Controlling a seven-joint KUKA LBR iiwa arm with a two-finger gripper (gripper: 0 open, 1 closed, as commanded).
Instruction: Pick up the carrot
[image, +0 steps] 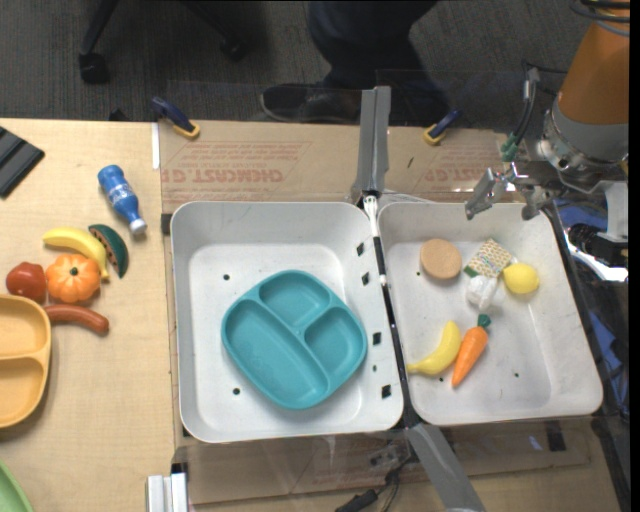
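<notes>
The carrot (469, 355), orange with a small green top, lies in the right bin (570, 390) near its middle front, tilted with the green end pointing up. A yellow banana (438, 352) rests against its left side. My gripper (505, 200) hangs over the bin's far edge at the upper right, well behind the carrot. Its two fingers stand apart, open, with nothing between them.
Also in the right bin are a round tan disc (440, 259), a patterned packet (488, 258), a small white piece (482, 293) and a lemon (520, 277). A teal divided plate (292, 338) fills the left bin (200, 300). Toy foods and a blue bottle (122, 198) lie on the bench at the left.
</notes>
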